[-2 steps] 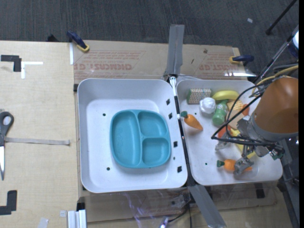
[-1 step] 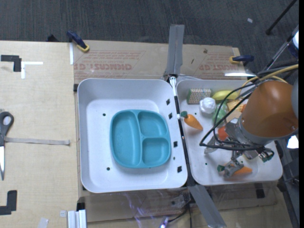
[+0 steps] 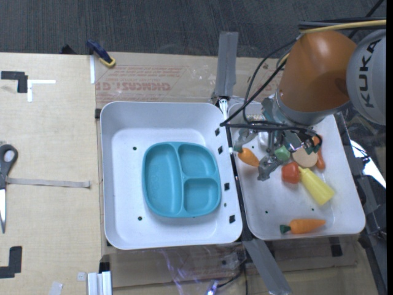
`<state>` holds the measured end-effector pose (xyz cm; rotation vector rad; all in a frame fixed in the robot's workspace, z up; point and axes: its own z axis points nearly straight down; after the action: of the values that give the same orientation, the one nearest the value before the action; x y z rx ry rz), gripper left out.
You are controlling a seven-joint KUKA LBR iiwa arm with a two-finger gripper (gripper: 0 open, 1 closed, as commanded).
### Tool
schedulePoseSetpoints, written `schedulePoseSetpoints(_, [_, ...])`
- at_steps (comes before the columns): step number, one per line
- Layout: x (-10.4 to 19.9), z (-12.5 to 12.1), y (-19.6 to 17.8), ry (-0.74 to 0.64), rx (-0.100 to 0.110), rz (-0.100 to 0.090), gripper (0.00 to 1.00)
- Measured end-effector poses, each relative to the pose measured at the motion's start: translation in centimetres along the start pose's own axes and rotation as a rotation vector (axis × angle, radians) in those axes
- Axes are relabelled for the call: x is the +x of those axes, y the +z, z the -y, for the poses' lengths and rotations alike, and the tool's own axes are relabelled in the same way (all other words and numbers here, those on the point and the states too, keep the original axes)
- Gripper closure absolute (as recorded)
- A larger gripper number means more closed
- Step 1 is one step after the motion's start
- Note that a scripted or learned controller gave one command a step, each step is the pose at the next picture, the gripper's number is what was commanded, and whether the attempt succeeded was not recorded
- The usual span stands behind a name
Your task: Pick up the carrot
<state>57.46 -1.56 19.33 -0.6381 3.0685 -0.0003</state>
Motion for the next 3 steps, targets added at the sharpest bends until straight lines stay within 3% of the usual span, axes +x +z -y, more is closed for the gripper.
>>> schedulePoseSetpoints(1, [0.0,0.0,0.0,0.000,0.000,0.000,0.00])
schedulePoseSetpoints(2, [0.6,2.9,0.1,0.464,0.001,-0.004,0.00])
schedulePoseSetpoints(3, [2.8,7.2,8.9,0.442,0.001,-0.005,0.00])
